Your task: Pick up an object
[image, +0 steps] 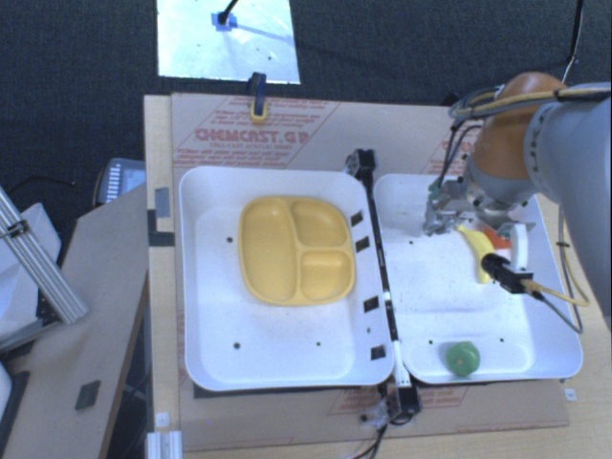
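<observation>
My jaws hang low over the far half of the right bin, pointing down at its floor. The wrist hides them, so I cannot tell how far they are parted, and I see nothing gripped between them. A yellow toy banana lies just beside them in that bin, toward the view's right and slightly nearer the camera. Its long axis slants from far-left to near-right. I judge it the closest thing to pick, needing a short sideways shift. A green ball sits well apart, near the right bin's front wall. A yellow divided plate lies in the left bin, across the right bin's left wall.
</observation>
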